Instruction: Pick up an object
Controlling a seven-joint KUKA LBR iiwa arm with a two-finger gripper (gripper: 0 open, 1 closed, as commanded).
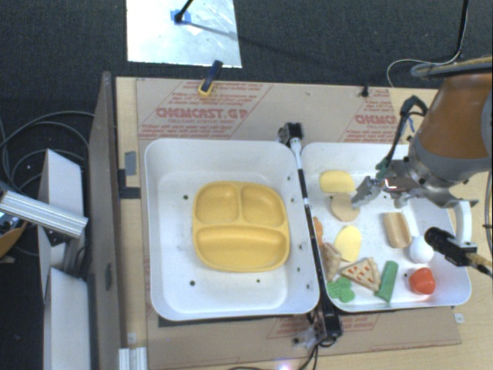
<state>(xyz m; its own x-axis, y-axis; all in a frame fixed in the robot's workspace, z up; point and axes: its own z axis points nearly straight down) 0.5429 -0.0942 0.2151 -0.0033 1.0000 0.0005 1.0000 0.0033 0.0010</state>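
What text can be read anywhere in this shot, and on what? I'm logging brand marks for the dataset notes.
"CHEMCAST GP" in red print, on the protective sheet under the bins, at its upper left.
The same red print repeats at the sheet's upper right, cut off by the arm: only "CHEMC" reads.
The smaller red lines above and below each mark are too blurred to read.
No text reads on the yellow plate or the toy food.

I'm seeing a yellow divided plate [239, 226] sitting in the left bin [173, 176]. Cardboard [231, 106] is lying under both bins.
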